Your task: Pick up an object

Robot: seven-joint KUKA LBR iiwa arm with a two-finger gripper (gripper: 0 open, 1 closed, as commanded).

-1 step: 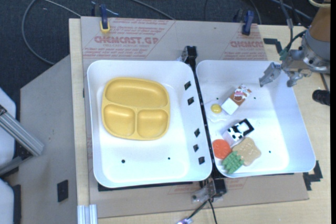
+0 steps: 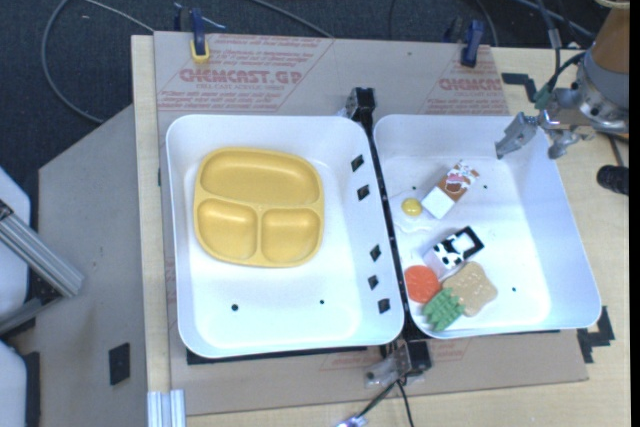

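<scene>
Several small items lie in the right bin (image 2: 560,235). A white box with a red and brown print (image 2: 452,188) lies near the middle. Beside it is a small yellow ball (image 2: 412,207). Lower down sit a black and white piece (image 2: 459,247), an orange disc (image 2: 421,283), a tan toast slice (image 2: 473,287) and a green piece (image 2: 441,311). My gripper (image 2: 533,143) hangs over the bin's upper right corner, above and to the right of the printed box. It is open, with nothing between its fingers.
A yellow divided plate (image 2: 260,206) sits in the left bin (image 2: 290,315). A black divider with clips (image 2: 372,205) runs between the bins. Two blue clamps (image 2: 198,33) hold the board at the back. Cables trail across the dark floor behind.
</scene>
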